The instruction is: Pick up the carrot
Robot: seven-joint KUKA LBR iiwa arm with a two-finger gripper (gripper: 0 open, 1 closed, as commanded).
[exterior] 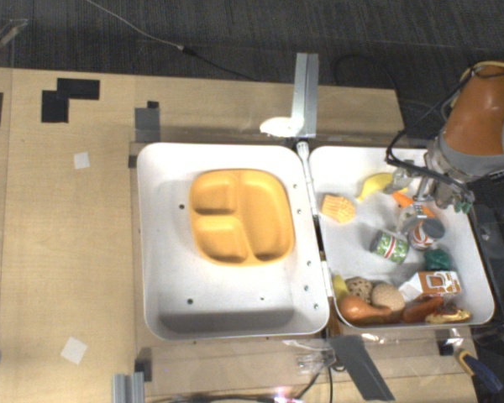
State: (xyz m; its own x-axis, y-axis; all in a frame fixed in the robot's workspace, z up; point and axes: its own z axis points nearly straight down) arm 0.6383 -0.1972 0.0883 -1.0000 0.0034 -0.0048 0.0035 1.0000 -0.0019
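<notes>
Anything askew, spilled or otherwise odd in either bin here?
Nothing spilled or damaged. The can lies on its side in the right bin, and several toy foods are heaped along that bin's near edge. The yellow tray sits slightly skewed in the left bin.

Left of the end effector (420,211), a yellow divided tray (238,215) sits in the left bin (160,225), while a banana (373,185), waffle piece (339,209) and green can (391,246) lie nearer it in the right bin (479,275).
</notes>
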